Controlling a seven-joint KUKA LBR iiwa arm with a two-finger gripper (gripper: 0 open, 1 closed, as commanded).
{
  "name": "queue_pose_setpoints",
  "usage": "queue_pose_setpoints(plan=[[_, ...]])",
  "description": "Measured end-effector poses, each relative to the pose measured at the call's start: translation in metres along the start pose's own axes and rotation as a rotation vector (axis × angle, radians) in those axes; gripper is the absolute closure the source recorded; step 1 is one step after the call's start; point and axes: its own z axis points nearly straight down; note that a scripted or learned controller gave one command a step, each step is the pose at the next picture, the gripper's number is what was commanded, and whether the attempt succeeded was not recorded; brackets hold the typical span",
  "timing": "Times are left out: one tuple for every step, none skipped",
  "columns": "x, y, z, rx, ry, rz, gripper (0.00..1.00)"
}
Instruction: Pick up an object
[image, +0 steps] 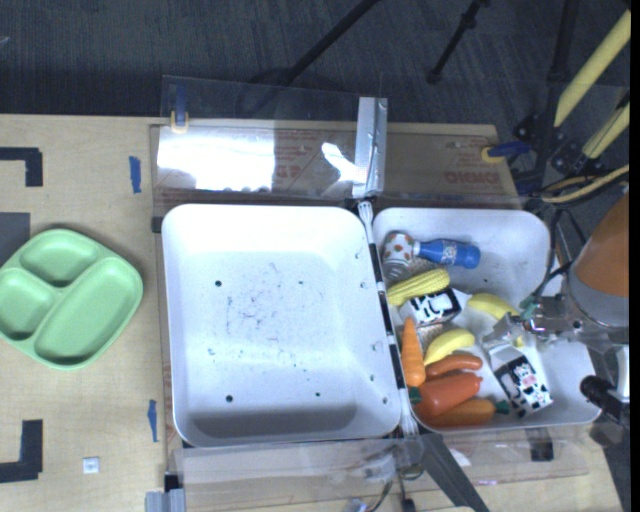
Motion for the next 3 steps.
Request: queue_pose_setpoints(plan=[[0.005, -0.022, 0.019, -0.004, -0.002, -0.109, 0.00], [0.005, -0.021, 0.009, -0.008, -0.002, -0.108, 1.00], [0.028, -0.005, -0.086, 0.001, 0.000, -0.095, 1.00]])
